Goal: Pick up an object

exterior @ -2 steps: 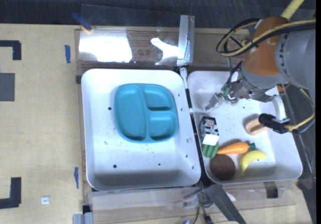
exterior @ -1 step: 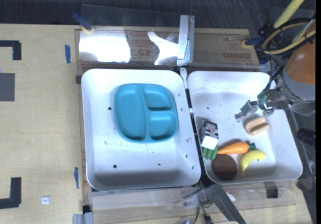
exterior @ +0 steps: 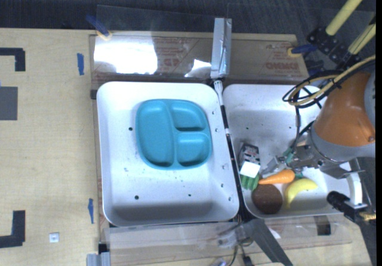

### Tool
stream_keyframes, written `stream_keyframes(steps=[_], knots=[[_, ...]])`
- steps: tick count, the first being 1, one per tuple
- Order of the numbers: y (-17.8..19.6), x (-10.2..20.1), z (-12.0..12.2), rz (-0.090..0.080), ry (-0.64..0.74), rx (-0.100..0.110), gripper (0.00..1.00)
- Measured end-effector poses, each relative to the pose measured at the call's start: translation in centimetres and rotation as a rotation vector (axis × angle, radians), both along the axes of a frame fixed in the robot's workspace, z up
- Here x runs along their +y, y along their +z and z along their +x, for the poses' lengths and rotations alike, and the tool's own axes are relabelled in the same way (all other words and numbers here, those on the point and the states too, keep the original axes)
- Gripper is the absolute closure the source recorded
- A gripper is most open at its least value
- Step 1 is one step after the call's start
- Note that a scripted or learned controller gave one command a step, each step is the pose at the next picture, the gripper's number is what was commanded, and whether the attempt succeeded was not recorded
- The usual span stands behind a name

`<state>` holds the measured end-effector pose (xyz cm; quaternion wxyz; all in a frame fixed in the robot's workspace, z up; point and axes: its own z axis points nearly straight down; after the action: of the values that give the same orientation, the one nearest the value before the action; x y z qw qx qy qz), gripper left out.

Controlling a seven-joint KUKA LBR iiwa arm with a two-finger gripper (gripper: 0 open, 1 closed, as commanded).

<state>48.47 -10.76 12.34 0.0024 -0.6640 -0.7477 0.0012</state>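
Two shallow white plastic bins side by side on a wooden bench (exterior: 48,139). Left bin (exterior: 119,199): one teal plastic divided plate (exterior: 173,133), three compartments, lying flat near the middle, slightly toward the far side; scattered dark specks on the bin floor around it. Right bin (exterior: 256,110): objects clustered at the near end. Noted there: an orange carrot-shaped toy (exterior: 276,179), lying roughly level, pointed end toward the left; a yellow rounded toy resembling a banana or lemon (exterior: 300,189), just beside and below the carrot, touching or nearly so; a brown round ball-like object (exterior: 267,198) at the near edge, just left of the yellow piece and below the carrot; a small green-and-white block-shaped item (exterior: 249,175) left of the carrot; a small dark printed packet (exterior: 249,154) just beyond it. Grey arm with orange band (exterior: 349,117) entering from the right, wrist over the right side of the right bin. Gripper (exterior: 293,158) positioned low, directly above the thick end of the carrot and just above the yellow toy; contact not confirmable. Finger state: cannot tell, tips obscured by wrist hardware and clutter. Nothing visibly lifted; all objects resting on the bin floor. Black and yellow cables (exterior: 310,89) looped beside the arm at the far right. Clear plastic sheeting (exterior: 155,50) behind the bins.
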Motion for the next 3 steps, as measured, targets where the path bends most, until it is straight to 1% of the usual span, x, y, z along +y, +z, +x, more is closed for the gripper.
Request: stream_keyframes(steps=[1, 2, 3], knots=[[-3.1, -0.9, 0.1, -0.006, 0.044, -0.027, 0.00], [-2.0, -1.2, 0.3, -0.012, 0.039, -0.036, 1.00], [11.5, 5.6, 5.0, 0.001, -0.019, -0.018, 1.00]])
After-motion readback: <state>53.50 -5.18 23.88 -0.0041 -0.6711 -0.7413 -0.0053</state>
